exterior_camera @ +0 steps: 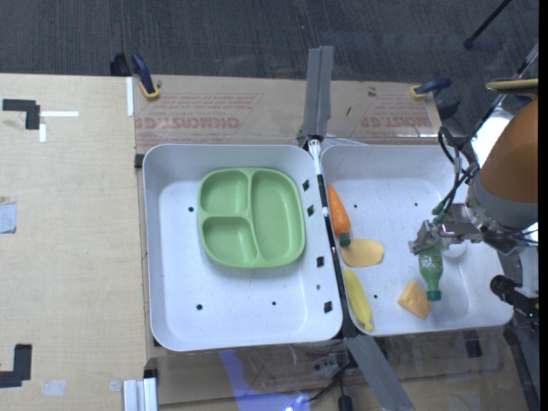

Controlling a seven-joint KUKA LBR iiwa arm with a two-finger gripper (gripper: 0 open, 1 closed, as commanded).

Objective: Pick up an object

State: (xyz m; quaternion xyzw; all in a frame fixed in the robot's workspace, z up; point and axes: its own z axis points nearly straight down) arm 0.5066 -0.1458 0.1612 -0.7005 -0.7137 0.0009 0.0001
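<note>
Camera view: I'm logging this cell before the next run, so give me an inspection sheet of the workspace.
Surface: two white bins, left bin, right bin, on a bench.
Job's things: carrot, banana, yellow slice, cheese wedge, green bottle, all in the right bin.
Clutter: green tray in the left bin.
Grippers: pincer over the bottle's top; grasp unclear.
Cables: black cable along the arm.
Surroundings: clamps on cardboard.

The wooden bench [68, 255] bears two white bins [171, 315] and cardboard [223, 114].
</note>
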